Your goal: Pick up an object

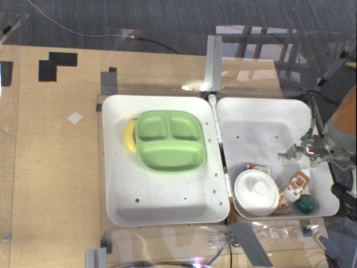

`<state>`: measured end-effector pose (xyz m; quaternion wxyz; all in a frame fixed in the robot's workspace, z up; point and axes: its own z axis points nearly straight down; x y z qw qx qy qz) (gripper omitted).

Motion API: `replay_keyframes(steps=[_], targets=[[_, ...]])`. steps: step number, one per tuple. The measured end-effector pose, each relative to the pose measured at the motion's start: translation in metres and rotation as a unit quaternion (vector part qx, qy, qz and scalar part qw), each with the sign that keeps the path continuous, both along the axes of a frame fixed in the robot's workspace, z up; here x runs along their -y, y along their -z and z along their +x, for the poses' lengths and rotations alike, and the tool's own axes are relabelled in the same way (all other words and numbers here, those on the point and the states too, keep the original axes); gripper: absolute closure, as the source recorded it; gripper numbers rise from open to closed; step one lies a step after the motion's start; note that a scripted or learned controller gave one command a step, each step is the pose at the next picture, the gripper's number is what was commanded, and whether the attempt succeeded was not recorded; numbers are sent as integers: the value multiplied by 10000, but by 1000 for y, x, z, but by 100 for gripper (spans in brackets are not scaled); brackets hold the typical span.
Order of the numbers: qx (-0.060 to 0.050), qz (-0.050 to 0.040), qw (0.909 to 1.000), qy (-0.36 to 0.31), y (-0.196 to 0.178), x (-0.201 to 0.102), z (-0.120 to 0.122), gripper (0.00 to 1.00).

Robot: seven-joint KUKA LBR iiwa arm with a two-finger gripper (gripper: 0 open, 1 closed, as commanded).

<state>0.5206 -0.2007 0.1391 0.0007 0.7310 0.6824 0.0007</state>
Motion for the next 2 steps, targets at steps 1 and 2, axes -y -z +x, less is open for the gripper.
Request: replay_keyframes(steps=[1, 2], targets=[[185, -89, 9993, -307, 26, 3, -14, 0], [43, -20, 9943, -1063, 52, 2, -30, 0]])
